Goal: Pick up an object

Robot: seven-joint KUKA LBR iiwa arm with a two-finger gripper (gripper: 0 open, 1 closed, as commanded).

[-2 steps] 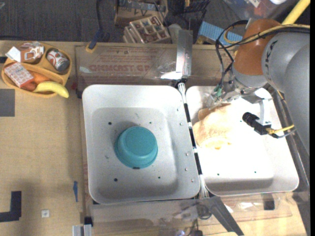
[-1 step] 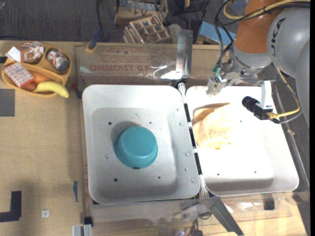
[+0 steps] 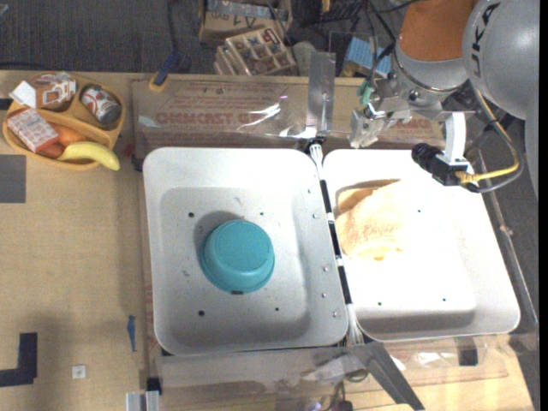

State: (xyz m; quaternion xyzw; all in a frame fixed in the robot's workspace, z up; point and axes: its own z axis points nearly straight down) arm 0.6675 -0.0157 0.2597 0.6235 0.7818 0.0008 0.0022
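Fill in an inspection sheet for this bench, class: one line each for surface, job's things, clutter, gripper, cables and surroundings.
Surface: two white bins side by side, left bin, right bin.
Job's things: teal bowl upside down in left bin; tan cloth in right bin, against the divider.
Clutter: tray of toy food, banana.
Gripper: gripper above right bin's far edge, holding nothing.
Cables: yellow cable by arm.
Surroundings: boxes behind bench.

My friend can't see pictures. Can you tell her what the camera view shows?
Two white bins sit side by side on a bench: the left bin holds a teal bowl turned upside down, the right bin a tan, flat thing. The robot's gripper hangs above the right bin's back edge.
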